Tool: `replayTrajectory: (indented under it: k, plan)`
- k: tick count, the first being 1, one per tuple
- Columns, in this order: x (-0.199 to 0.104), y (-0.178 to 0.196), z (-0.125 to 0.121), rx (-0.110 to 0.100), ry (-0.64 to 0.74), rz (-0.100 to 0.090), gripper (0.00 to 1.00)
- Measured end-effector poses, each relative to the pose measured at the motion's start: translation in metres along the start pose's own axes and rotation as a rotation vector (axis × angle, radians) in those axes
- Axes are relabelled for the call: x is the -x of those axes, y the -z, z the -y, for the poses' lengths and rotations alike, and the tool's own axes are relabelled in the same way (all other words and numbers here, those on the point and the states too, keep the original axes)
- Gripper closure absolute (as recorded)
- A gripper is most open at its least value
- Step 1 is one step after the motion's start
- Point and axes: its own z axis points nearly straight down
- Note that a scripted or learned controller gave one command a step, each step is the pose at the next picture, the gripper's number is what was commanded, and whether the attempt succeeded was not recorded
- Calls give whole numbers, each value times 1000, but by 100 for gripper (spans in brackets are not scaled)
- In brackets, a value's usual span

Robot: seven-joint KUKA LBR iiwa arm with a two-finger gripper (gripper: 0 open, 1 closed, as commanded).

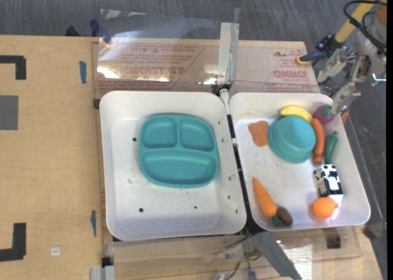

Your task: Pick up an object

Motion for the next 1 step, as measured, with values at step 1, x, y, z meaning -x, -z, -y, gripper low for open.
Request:
replayTrajectory:
  k: [1]
  plan:
    - [-38, -75, 20, 2, -32, -8, 0]
